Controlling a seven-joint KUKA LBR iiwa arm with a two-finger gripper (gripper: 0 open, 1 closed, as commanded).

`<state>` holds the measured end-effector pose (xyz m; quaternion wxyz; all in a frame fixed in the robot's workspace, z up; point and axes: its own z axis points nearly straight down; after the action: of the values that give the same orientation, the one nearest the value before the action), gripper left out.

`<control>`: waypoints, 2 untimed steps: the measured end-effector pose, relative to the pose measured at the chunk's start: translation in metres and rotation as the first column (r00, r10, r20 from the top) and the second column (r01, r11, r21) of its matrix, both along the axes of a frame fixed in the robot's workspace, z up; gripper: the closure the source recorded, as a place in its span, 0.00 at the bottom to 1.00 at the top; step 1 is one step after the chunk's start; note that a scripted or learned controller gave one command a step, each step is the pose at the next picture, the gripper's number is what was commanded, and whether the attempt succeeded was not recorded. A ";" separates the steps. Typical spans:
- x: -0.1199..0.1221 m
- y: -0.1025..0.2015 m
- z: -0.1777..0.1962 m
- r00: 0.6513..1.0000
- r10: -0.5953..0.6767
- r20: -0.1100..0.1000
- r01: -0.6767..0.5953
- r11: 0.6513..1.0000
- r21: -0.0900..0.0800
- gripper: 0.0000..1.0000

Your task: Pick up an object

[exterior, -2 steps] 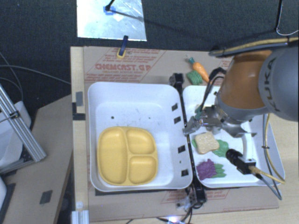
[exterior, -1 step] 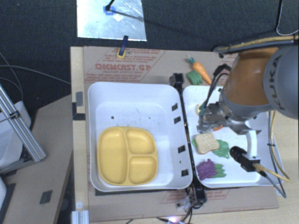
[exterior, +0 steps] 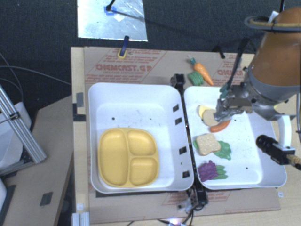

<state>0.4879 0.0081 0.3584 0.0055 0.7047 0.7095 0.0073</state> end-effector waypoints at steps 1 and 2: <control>-0.001 0.057 0.017 1.000 0.004 -0.014 -0.004 1.000 0.000 1.00; -0.001 0.115 0.156 1.000 0.005 0.001 -0.005 1.000 0.004 1.00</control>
<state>0.4870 0.1231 0.5143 0.0041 0.7030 0.7111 0.0091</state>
